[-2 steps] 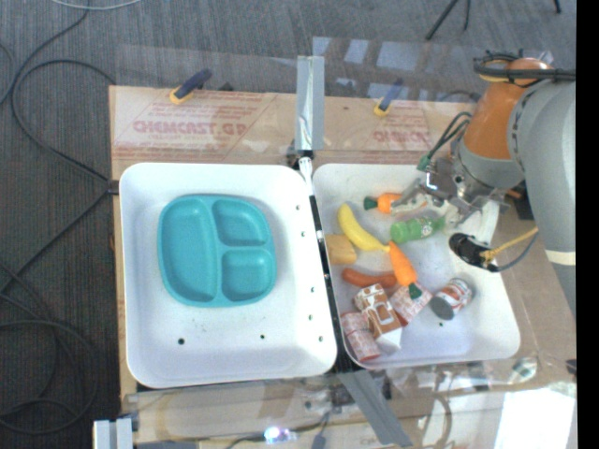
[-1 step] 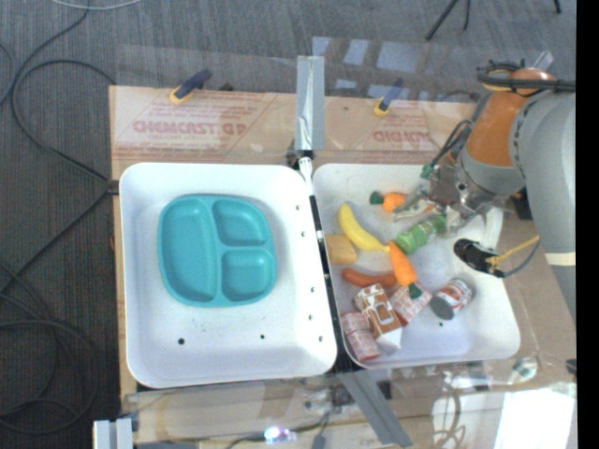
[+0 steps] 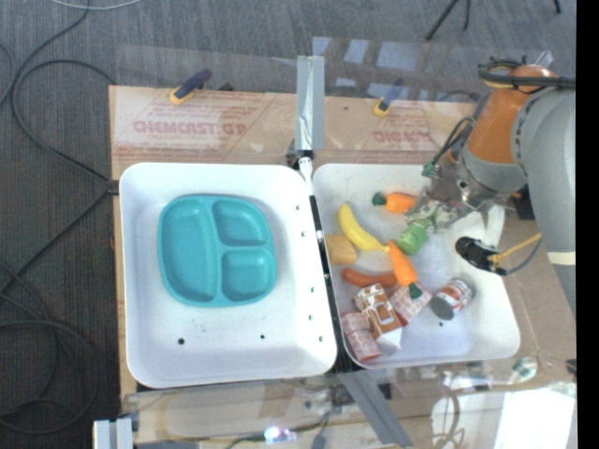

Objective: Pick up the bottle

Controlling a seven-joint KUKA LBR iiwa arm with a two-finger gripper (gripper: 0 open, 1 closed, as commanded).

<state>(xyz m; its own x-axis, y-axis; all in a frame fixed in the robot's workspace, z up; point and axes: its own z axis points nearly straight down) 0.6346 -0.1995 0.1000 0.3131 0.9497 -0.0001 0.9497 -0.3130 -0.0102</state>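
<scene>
Two shallow white bins are seen side by side on the table. In the left white bin a teal plastic divided plate is laid flat.

The right white bin is crowded: a yellow plastic banana, a tan bread-like piece just left of it, a small orange carrot with a green top near the far wall, a second orange carrot by the middle, a reddish sausage, red-and-white cartons near the front wall, and a small red can with a grey end lying on its side.

The small green plastic bottle is found lying tilted in the right bin, between the two carrots. The grey arm with the orange band is lowered over that bin's far right, and the pincer is placed right at the bottle's upper end, apparently touching it. Whether the pincer is spread or pressed together cannot be told.
</scene>
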